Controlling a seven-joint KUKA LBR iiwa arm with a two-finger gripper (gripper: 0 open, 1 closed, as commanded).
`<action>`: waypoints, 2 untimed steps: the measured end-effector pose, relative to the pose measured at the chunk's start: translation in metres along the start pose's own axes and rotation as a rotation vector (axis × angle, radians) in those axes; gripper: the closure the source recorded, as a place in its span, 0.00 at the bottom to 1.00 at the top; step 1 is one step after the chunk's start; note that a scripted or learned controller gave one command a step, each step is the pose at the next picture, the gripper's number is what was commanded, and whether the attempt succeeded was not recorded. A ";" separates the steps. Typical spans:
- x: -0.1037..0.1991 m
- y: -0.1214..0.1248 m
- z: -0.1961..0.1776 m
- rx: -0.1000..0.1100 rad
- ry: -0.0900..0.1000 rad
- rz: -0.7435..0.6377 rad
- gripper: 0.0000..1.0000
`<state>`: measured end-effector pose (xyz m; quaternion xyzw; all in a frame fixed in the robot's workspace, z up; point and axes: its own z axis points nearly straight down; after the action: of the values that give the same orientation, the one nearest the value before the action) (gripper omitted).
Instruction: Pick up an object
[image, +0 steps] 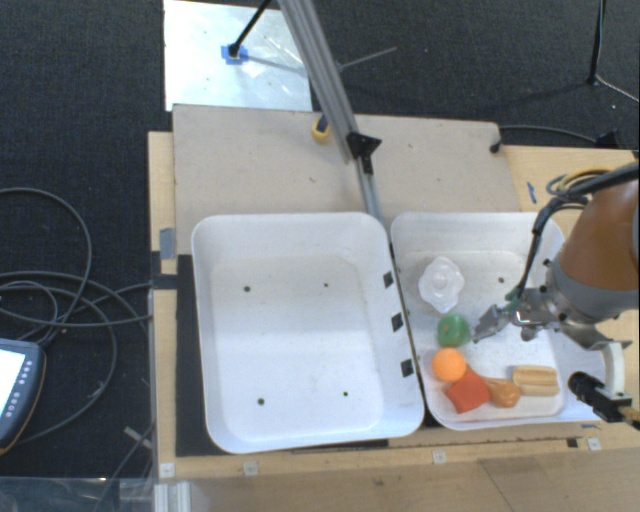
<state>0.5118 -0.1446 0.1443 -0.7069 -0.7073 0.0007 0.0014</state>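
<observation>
So the gripper (489, 324) sits low in the right bin (478, 232), fingers apart with nothing between them, just right of a green ball (453, 329). A clear crumpled plastic thing (441, 283) is above that. Below: an orange ball (449, 364), a red block (466, 392), a carrot-looking piece (503, 393), and a tan bread-like stick (535, 379). Left bin (290, 330) has just its white floor showing.
</observation>
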 end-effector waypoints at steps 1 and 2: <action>0.000 0.000 0.052 0.000 0.000 0.000 0.00; 0.000 0.001 0.039 -0.006 -0.001 0.000 1.00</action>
<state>0.5132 -0.1448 0.1054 -0.7069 -0.7074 -0.0010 -0.0009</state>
